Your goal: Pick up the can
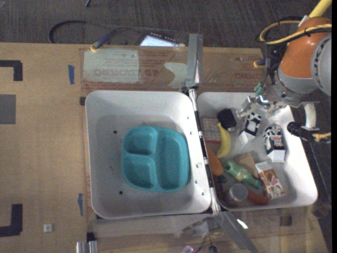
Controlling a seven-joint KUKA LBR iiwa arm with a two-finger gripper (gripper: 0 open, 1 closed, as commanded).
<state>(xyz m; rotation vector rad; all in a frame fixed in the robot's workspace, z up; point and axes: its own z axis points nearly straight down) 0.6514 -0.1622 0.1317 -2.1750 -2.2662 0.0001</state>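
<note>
The can (237,192) stands upright at the near edge of the right bin (305,186), its round silver top facing up, just beside a green bottle (243,174) and a small carton (271,182). The gripper (257,103) hovers over the far end of that bin, well apart from the can. I cannot tell how it is set, and nothing is seen held.

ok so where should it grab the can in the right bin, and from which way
The can seems to stand upright near the front wall of the right bin, its round lid facing up. Probably best to come straight down and close the jaws across its sides just below the rim. The green bottle and an orange-red item crowd it, so a sideways approach looks blocked.
</note>
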